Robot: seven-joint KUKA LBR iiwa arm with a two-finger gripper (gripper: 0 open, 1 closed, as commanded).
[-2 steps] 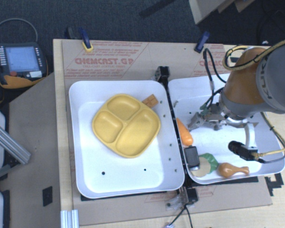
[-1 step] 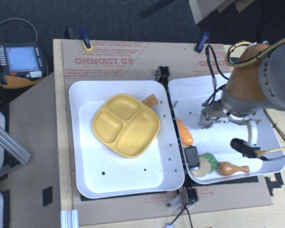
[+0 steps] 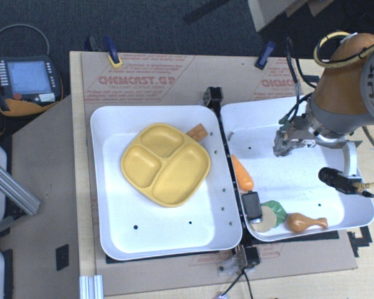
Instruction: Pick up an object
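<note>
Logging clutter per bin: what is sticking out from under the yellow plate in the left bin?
A small brown block pokes out from under the yellow plate at its upper right edge in the left bin. The plate covers the rest of it, so its full shape cannot be told.

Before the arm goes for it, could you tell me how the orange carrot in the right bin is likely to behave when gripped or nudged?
The carrot looks like smooth moulded plastic, so probably stiff, light and somewhat slippery. Its rounded, tapered shape suggests that it may roll or pivot if pushed. It lies against the right bin's left wall, which could crowd one finger of the gripper.
</note>
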